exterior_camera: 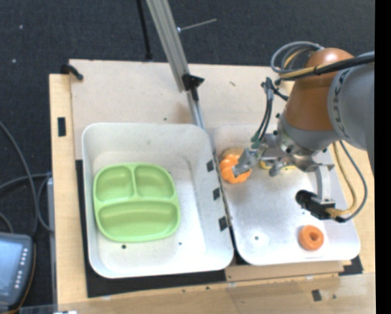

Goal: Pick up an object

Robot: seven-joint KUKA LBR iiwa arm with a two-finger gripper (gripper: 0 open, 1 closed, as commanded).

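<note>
An orange round object (232, 167) with a yellowish top sits at the left edge of the right bin (274, 241). My gripper (246, 160) is right at it, its grey fingers touching the object's right side. The arm's orange band and grey wrist hang over the bin's upper right. A second orange object, ring-shaped (311, 237), lies near the bin's front right corner, apart from the gripper.
The left bin (150, 254) holds a green divided plate (136, 201). A slanted metal pole (172, 41) rises from behind the bins. Cables loop beside the wrist at the right. A black part (311, 203) of the arm hangs above the ring-shaped object.
</note>
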